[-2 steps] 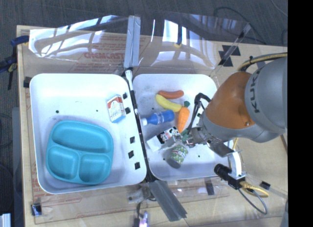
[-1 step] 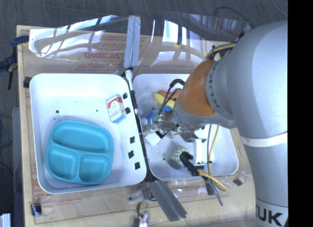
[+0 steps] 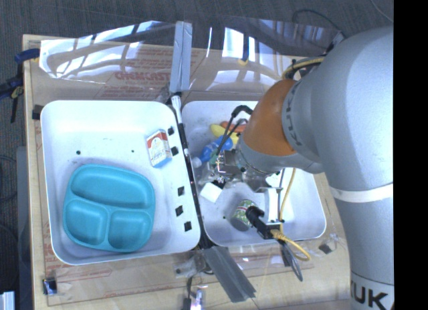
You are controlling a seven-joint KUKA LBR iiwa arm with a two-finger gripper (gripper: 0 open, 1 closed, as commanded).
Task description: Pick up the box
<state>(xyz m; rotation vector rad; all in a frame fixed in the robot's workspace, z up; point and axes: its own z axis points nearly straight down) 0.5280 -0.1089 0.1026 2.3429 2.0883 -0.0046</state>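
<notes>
Box (image 3: 157,148) lies in the left bin (image 3: 60,121), near its right wall, apart from the blue tray (image 3: 109,206) below it. I see the arm (image 3: 321,115) over the right bin (image 3: 307,215), its end effector (image 3: 224,168) down among clutter: a white piece (image 3: 210,193), a round can (image 3: 242,214), blue and yellow bits (image 3: 221,138). I cannot tell how the end effector stands. Both bins sit on the worktop (image 3: 40,55).
</notes>
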